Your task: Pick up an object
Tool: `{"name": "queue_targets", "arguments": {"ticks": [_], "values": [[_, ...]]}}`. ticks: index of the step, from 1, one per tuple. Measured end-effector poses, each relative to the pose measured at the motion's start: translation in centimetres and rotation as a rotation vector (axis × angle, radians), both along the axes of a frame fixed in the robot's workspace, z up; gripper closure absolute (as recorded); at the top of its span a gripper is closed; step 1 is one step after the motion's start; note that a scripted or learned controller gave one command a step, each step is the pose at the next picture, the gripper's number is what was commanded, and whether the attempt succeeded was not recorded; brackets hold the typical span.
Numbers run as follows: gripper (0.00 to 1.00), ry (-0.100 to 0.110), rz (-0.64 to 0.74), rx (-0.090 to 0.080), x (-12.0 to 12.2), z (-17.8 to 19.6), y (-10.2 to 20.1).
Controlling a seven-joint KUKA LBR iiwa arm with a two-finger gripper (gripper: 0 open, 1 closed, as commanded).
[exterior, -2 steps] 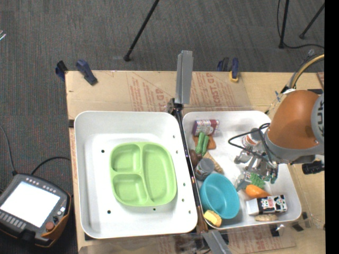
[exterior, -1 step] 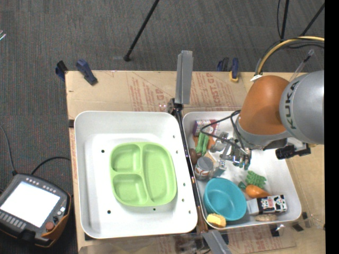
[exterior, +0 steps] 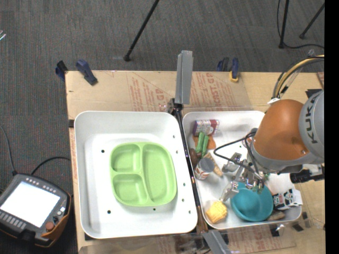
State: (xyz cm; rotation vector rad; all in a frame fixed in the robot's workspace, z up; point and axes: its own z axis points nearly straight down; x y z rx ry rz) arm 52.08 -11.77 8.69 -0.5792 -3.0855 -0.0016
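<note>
My gripper (exterior: 239,184) hangs low in the right bin (exterior: 233,114), at the near-left rim of a teal bowl (exterior: 254,206). The orange wrist band (exterior: 280,131) sits above it and hides the bin's right middle. Left of the gripper stands a small cup (exterior: 204,168). A yellow corn cob (exterior: 216,211) lies at the bin's near edge. A purple and red can (exterior: 205,126) lies on its side at the far left, and below it are a green vegetable-shaped piece (exterior: 202,143) and an orange piece (exterior: 211,142). I see nothing between the gripper's jaws.
The left bin (exterior: 90,126) holds a green divided plate (exterior: 143,173). A small black and white item (exterior: 286,198) lies by the bowl at the right bin's near right. A grey post (exterior: 184,81) stands behind the gap between the bins. A teach pendant (exterior: 32,208) lies at lower left.
</note>
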Motion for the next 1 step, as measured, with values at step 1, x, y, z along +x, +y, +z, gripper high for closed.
{"name": "queue_targets", "arguments": {"ticks": [1], "values": [[0.00, -0.005, -0.034, -0.001, 9.03, 0.13, 2.37]]}}
